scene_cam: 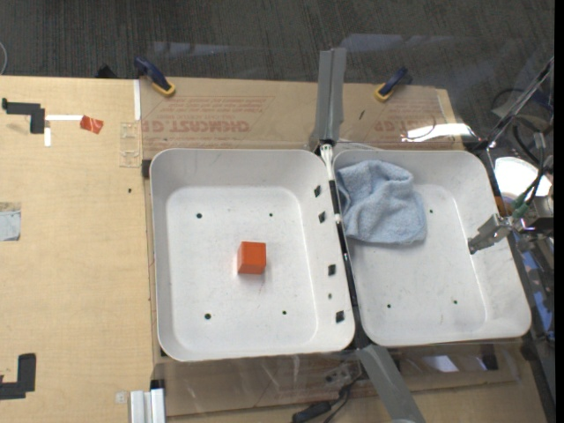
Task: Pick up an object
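Note:
An orange-red cube (pixel 252 257) sits flat on the floor of the left white bin (pixel 176 236), a little left of its centre and well away from the walls. A crumpled light blue-grey cloth (pixel 381 203) lies in the right white bin (pixel 458 315), bunched in the far left corner against the divider between the bins.
The bins stand side by side on a cardboard sheet (pixel 229 117) held by two clamps (pixel 155 76). A wooden bench top (pixel 70 263) runs to the left. A metal bracket and cables (pixel 504 226) crowd the right bin's right rim. A grey bar (pixel 331 95) rises behind the divider.

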`<state>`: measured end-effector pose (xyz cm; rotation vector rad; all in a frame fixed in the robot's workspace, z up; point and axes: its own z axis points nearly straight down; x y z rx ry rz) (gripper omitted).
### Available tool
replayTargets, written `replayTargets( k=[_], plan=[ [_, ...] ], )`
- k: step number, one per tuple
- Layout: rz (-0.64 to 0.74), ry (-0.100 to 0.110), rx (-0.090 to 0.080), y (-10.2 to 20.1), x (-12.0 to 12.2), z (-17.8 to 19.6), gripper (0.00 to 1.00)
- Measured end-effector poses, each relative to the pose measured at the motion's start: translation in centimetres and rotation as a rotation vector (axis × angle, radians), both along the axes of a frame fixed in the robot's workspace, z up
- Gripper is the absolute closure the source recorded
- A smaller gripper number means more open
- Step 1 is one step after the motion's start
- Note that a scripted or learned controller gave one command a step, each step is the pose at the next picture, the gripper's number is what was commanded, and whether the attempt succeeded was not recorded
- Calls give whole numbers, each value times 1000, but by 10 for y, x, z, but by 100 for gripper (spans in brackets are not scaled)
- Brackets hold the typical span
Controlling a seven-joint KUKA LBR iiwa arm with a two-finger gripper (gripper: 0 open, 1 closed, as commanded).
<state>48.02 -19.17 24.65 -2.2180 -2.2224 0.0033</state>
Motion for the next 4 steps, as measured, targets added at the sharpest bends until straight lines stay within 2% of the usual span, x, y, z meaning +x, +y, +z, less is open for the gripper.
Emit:
replayTargets(
  k=[1, 2, 3, 4],
  plan=[
    [259, -2, 1, 40, -3, -155, 0],
    [256, -1, 1, 39, -3, -147, 100],
    [179, -4, -2, 44, 108, -15, 100],
    [69, -2, -2, 51, 149, 3, 100]
  ],
)
